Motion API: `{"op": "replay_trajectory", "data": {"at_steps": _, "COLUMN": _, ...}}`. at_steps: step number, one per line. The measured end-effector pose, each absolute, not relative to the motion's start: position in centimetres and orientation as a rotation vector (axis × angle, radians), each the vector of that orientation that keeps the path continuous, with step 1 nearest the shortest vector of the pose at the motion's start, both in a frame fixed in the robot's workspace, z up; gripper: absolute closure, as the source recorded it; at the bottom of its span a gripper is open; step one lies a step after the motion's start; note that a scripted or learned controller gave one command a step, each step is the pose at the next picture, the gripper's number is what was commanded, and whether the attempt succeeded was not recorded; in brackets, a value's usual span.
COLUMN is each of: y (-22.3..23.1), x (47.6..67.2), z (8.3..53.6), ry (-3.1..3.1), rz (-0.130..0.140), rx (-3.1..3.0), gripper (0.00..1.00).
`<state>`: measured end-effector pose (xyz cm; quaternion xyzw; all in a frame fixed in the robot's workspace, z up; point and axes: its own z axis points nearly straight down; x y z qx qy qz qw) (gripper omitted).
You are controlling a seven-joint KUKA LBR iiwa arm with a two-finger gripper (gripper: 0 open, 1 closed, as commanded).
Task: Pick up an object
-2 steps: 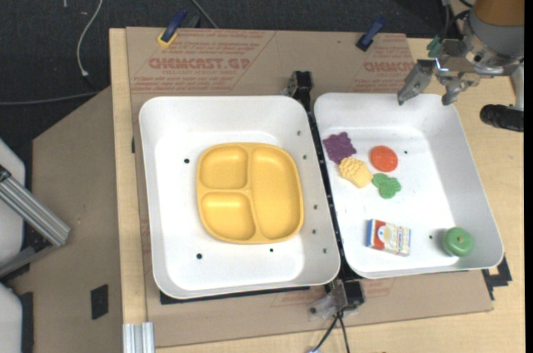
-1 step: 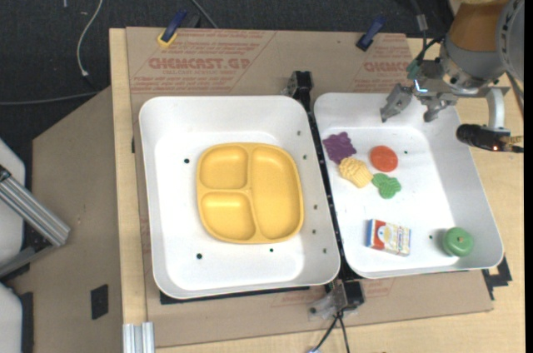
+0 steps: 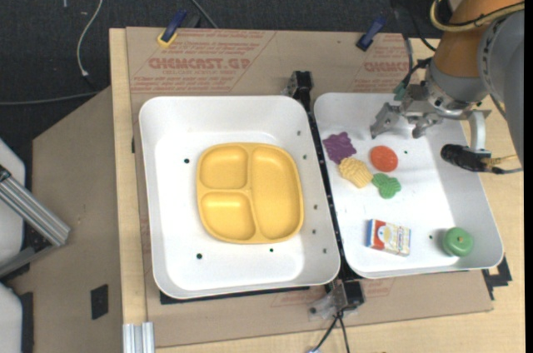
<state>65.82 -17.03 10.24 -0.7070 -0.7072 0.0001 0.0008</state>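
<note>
Several toy foods lie in the right bin (image 3: 475, 201): a purple grape bunch (image 3: 338, 146), a yellow corn piece (image 3: 355, 172), a red tomato (image 3: 384, 158), a green broccoli piece (image 3: 387, 186), a white carton (image 3: 388, 237) and a round green fruit (image 3: 457, 241). My gripper (image 3: 403, 125) hovers over the bin's far part, just above and behind the tomato. Its fingers are spread open with nothing between them.
The left bin (image 3: 166, 176) holds a yellow divided plate (image 3: 250, 193). A raised rim separates the two bins. Blue clamps (image 3: 172, 28) sit on the cardboard at the back, and the arm reaches in from the upper right.
</note>
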Motion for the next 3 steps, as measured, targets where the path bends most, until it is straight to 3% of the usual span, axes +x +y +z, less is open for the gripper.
{"op": "replay_trajectory", "data": {"at_steps": 1, "y": -16.9, "x": 65.8, "z": 8.5, "ry": -2.221, "rz": 0.003, "rx": -2.217, "gripper": 0.00}}
{"op": "replay_trajectory", "data": {"at_steps": 2, "y": -16.9, "x": 66.0, "z": 9.8, "ry": -2.225, "rz": -0.001, "rx": -2.218, "gripper": 1.00}}
{"op": "replay_trajectory", "data": {"at_steps": 3, "y": -16.3, "x": 66.6, "z": 16.1, "ry": -2.229, "rz": -0.008, "rx": -2.224, "gripper": 1.00}}
